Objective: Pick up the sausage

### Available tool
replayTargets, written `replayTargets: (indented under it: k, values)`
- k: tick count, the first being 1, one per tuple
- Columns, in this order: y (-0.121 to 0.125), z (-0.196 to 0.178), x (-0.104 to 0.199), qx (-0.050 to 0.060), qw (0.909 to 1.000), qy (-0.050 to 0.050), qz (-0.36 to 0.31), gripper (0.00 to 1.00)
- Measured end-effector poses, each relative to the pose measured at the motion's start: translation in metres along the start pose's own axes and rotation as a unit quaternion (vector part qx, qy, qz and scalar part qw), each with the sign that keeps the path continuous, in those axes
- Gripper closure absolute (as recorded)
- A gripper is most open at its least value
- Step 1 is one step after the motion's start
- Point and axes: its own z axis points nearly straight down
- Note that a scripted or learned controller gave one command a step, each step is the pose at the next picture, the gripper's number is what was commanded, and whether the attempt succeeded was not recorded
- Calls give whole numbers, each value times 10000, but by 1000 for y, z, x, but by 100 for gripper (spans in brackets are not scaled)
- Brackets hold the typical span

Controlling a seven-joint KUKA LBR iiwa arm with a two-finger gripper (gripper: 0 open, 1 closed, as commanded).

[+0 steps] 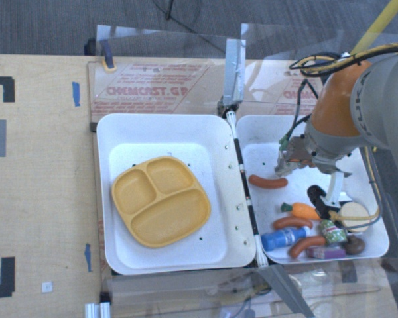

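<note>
Sausage (pixel 268 182): right bin (pixel 252 138), left-centre, bare floor around, well off walls. Gripper (pixel 283 167): just above sausage's right end, finger state cannot tell. Food clutter (pixel 315 234): bin's near-right corner.

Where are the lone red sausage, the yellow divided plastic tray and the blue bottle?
Lone red sausage (pixel 268 182): camera view, middle of its length.
Yellow divided plastic tray (pixel 160 201): camera view, central divider ridge.
Blue bottle (pixel 283 239): camera view, mid-body.
</note>
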Motion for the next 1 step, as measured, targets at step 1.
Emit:
replayTargets:
  k: [1]
  values:
    - [38,9,5,14,9942,22,-1072,100]
